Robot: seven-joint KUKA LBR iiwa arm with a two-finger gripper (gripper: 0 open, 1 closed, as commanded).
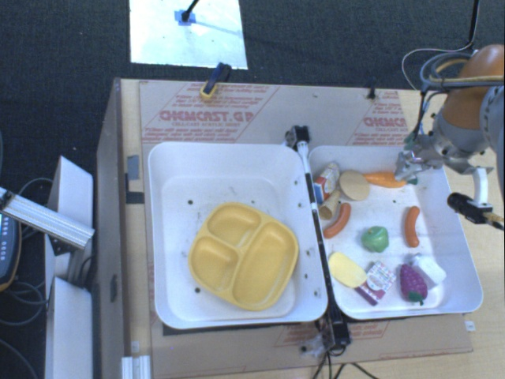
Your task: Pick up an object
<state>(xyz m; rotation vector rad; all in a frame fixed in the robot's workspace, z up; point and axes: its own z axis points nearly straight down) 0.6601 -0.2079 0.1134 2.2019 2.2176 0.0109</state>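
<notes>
Claw (408,166) over the right bin (461,267), by the carrot (384,180).
Cardboard on the tabletop (237,109) reads "CHEMCAST GP" in red. The arm reaches in from the right; claw state unreadable.

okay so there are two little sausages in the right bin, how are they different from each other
The sausage nearer the divider lies slanted, lower end toward the divider, while the sausage on the far right lies nearly straight up and down in the picture. The slanted one touches the items beside the divider; the other lies alone on bare bin floor, right of the green apple. The slanted one looks redder, the other more orange. Both are small, smooth toy sausages, similar in size.
</notes>
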